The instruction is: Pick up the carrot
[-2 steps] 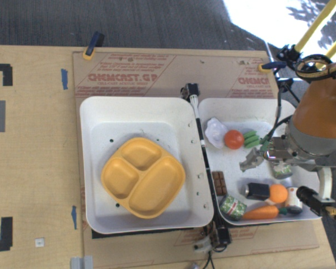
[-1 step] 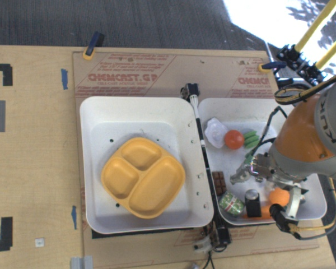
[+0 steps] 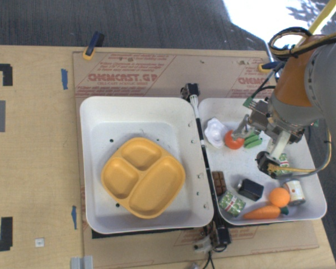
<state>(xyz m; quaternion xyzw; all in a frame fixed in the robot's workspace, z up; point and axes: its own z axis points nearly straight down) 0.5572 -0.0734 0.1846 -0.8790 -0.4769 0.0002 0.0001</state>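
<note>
Carrot [image 3: 262, 212] at right bin's [image 3: 319, 206] near edge; end effector [image 3: 243, 129] well apart, finger state unclear.

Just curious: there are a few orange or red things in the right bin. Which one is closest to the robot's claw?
The red tomato, right beside the gripper. The orange ball and carrot lie near the bin's front edge.

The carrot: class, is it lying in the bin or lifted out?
Lying in the bin. The carrot rests flat on the right bin's floor near the front rim, beside an orange.
</note>
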